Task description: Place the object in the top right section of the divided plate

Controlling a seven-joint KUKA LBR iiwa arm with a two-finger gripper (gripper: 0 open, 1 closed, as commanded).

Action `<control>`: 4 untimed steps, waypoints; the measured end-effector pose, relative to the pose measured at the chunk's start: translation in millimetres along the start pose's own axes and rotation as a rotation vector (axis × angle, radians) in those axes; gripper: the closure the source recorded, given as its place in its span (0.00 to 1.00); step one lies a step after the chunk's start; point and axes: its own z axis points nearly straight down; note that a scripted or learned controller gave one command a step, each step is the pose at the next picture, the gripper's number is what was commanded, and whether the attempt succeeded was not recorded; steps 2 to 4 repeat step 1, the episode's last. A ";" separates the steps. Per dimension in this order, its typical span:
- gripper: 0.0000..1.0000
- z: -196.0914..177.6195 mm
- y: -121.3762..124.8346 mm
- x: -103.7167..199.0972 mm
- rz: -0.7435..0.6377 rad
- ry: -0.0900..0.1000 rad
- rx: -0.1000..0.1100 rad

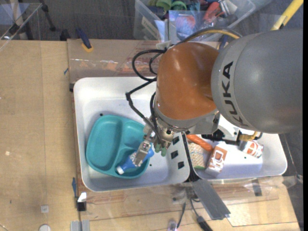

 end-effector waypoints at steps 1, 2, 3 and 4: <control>0.00 -27.4 -40.4 -96.9 -0.229 -0.006 -0.003; 0.00 -27.4 -40.4 -96.9 -0.229 -0.006 -0.003; 0.00 -27.4 -40.4 -96.9 -0.229 -0.006 -0.003; 0.00 -27.4 -40.4 -96.9 -0.229 -0.006 -0.003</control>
